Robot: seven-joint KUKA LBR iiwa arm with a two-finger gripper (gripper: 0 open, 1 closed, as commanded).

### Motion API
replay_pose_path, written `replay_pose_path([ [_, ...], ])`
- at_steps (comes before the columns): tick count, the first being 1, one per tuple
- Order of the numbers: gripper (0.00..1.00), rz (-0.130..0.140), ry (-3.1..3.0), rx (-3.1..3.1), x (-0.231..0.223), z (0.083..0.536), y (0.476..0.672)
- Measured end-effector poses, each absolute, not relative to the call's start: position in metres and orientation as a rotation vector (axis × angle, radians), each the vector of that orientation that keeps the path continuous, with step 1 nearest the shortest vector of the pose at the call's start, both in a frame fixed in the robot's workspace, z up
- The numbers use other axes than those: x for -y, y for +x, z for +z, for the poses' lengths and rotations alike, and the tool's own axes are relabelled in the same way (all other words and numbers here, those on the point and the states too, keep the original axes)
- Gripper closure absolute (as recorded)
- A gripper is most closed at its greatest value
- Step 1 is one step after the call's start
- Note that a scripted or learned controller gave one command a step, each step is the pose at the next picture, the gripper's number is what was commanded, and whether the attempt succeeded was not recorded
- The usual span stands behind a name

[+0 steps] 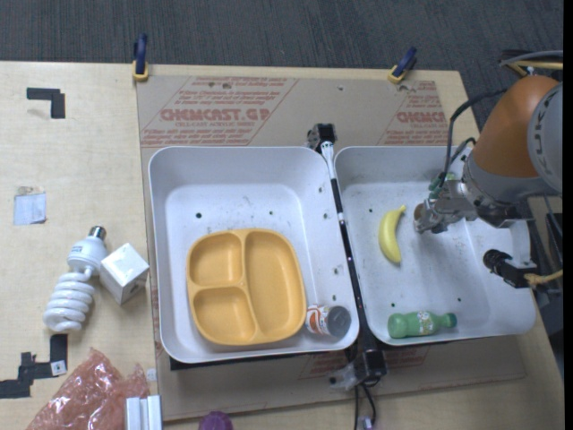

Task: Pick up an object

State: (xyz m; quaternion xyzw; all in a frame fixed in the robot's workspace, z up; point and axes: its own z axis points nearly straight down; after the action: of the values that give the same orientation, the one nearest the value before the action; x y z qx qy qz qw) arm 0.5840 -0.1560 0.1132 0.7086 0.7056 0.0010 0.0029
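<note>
Gripper (430, 219) low in right bin (466, 316); finger state: cannot tell. Banana (390, 234) just to its left, apart from it. Green bottle (421, 323) farther, toward camera. Suggest centring over banana's midsection before closing.

Bare floor between banana (390, 234) and bottle (421, 323)
</note>
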Motion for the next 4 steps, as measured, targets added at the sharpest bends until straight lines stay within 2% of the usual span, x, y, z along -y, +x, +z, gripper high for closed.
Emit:
replay_pose_path([
  [1,0.00,0.003,2.222,-2.213,0.156,0.113,0.584],
  [2,1.00,0.005,2.221,-2.210,0.157,0.124,0.585],
  [3,0.00,0.005,2.221,-2.210,0.157,0.124,0.585],
  [4,0.00,0.000,2.223,-2.219,0.119,0.092,0.536],
])
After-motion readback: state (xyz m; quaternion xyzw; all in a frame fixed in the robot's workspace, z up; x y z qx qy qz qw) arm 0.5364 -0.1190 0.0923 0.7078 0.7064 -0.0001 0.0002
